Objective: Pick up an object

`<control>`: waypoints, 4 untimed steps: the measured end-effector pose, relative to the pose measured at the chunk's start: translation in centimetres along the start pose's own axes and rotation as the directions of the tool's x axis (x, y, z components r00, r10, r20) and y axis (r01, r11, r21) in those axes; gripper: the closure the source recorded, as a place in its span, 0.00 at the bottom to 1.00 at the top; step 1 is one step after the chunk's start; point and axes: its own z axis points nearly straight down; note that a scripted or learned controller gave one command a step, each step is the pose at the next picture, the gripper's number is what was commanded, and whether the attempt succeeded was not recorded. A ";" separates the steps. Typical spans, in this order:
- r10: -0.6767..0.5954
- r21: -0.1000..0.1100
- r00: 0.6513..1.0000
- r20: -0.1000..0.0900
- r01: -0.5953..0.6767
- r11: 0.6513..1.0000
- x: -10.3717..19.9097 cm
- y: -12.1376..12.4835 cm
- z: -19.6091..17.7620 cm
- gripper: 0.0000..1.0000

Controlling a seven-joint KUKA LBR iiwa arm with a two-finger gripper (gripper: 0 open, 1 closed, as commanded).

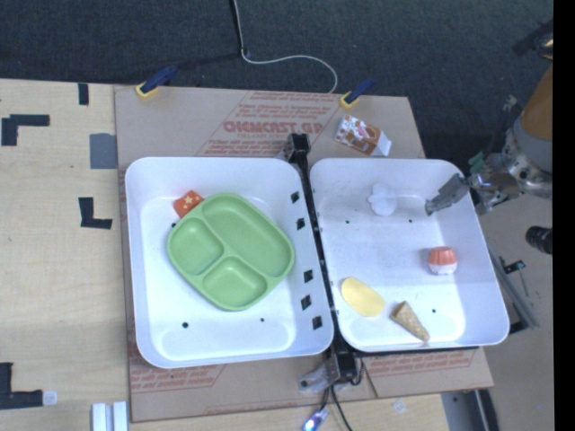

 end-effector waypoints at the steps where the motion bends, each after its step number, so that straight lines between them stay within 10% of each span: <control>1: -0.012 -0.016 1.000 -0.003 0.012 1.000 11.6 -5.7 -14.5 0.00; 2: -0.003 0.000 1.000 0.001 0.003 1.000 11.1 -5.8 -14.6 1.00; 4: -0.006 0.013 1.000 -0.004 0.006 1.000 22.8 -10.0 4.8 1.00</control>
